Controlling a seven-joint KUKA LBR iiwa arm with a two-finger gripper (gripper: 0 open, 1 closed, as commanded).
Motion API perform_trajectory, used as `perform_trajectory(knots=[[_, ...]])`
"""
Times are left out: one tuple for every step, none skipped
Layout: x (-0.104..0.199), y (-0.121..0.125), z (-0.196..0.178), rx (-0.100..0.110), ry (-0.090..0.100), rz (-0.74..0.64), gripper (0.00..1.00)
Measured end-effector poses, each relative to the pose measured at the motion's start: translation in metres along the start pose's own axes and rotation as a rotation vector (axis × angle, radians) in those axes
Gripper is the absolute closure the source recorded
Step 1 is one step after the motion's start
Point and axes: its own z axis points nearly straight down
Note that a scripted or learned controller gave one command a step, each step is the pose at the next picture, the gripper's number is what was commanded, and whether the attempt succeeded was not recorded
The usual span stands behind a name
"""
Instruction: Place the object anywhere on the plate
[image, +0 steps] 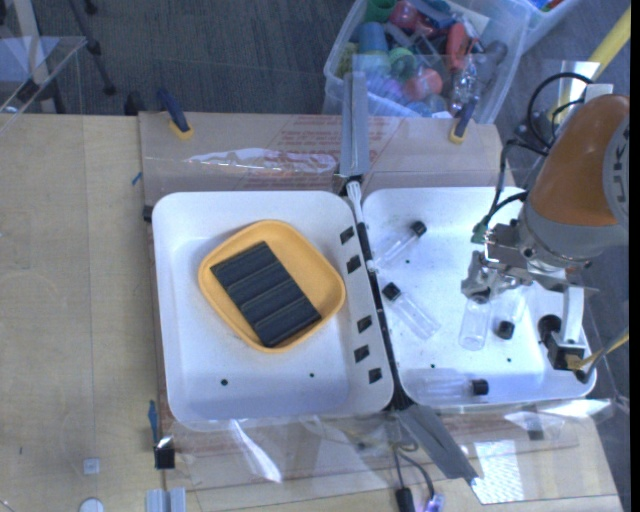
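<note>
Clear vial (473, 327) lies in the right bin, just under the end effector (487, 285), well apart from the plate.
Whether the end effector is clenched or released cannot be told, so a lift may come up bare; the vial looks smooth, see-through, with a black cap (506, 328), likely to roll or slip. Other vials (400, 241) lie between it and the yellow plate (322, 272), which carries a dark ridged block (268, 291) in the left bin (180, 330), leaving little bare plate.
</note>
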Motion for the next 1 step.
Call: perform_trajectory(knots=[[0.0000,0.0000,-0.0001,0.000,0.000,0.000,0.00]])
